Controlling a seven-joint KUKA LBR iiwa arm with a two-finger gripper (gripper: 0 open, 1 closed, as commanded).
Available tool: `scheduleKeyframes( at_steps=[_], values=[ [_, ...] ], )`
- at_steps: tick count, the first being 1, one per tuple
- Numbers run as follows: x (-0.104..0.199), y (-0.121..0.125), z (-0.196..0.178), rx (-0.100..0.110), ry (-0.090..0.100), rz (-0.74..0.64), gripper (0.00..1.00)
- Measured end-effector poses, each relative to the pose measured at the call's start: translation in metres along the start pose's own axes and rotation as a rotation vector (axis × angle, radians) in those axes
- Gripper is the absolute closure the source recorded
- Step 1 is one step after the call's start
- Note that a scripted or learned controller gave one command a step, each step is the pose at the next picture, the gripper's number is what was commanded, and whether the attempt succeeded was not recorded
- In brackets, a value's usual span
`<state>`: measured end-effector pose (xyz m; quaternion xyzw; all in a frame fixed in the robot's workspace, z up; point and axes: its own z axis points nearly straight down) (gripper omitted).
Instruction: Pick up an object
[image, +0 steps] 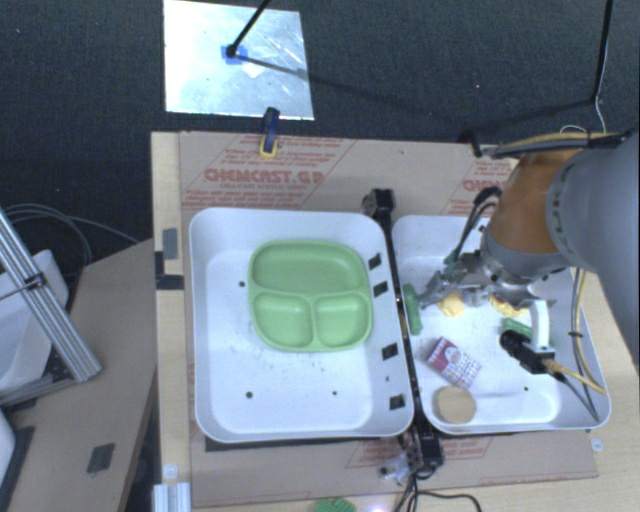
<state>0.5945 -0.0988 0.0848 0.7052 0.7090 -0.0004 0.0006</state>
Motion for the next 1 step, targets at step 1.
scheduleKeyframes(
  at_steps=[1],
  values=[
    [-0.0004, 0.0023, -0.0109, -0.004, 0.001, 0.001, 1.0]
  ],
)
